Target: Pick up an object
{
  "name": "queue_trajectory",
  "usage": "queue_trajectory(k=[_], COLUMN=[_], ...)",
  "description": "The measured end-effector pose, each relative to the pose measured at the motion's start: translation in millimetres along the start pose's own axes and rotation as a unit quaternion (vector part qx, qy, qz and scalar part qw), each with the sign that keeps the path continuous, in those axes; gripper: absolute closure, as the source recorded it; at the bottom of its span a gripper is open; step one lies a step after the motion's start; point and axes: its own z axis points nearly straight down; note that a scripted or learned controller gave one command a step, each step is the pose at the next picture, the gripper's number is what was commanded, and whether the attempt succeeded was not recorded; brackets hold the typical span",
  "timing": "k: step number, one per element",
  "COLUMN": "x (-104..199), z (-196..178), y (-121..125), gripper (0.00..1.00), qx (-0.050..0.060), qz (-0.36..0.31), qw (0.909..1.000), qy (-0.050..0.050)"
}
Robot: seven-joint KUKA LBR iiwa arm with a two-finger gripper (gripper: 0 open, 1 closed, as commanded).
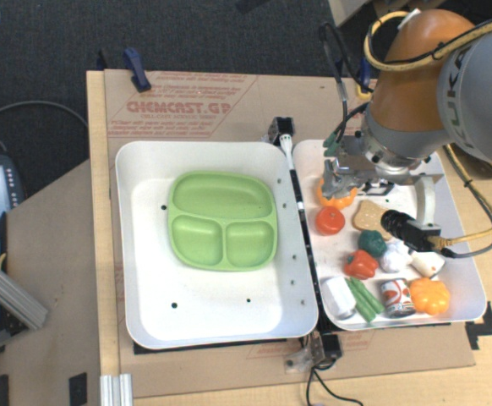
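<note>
A: Nearest the camera, the right bin (474,299) holds a can (394,295), green sticks (363,299) and an orange pepper (430,296). Which step is this?

B: The reach, it seems. Further back, the pincer (339,184) hangs over an orange piece (336,197) near that bin's far-left corner.

A: Is it gripping?

B: Nobody can tell; the wrist hides the tips. The piece looks squat, no clear long axis. Next comes a straight descent, then closing.
</note>
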Motion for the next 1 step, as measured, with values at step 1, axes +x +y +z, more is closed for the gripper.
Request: queue_trajectory(k=[1], x=[2.0], z=[-88.5], y=[-72.9], gripper=[1.0], qx=[-0.008], qz=[0.001], qw=[1.0], qy=[0.0])
